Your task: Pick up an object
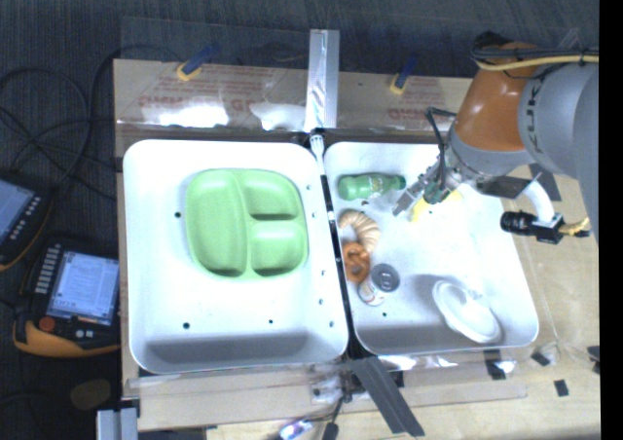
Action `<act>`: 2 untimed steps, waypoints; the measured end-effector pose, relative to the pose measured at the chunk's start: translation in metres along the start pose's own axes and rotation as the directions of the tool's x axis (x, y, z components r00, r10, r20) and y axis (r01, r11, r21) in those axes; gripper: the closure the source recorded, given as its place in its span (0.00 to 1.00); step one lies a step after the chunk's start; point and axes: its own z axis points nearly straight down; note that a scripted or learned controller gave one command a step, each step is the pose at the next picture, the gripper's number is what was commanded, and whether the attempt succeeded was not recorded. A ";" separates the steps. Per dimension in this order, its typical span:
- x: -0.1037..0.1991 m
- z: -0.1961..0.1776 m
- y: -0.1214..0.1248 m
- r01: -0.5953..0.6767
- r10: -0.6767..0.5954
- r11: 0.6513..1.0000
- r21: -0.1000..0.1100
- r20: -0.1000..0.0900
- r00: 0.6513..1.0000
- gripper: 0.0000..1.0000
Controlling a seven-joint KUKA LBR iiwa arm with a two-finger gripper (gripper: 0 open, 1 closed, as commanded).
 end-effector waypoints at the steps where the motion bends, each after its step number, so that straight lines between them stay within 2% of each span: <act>1: 0.014 -0.079 0.052 -0.383 0.383 0.923 0.029 -0.006 0.924 1.00; 2: 0.014 -0.079 0.052 -0.384 0.384 0.923 0.029 -0.006 0.923 0.00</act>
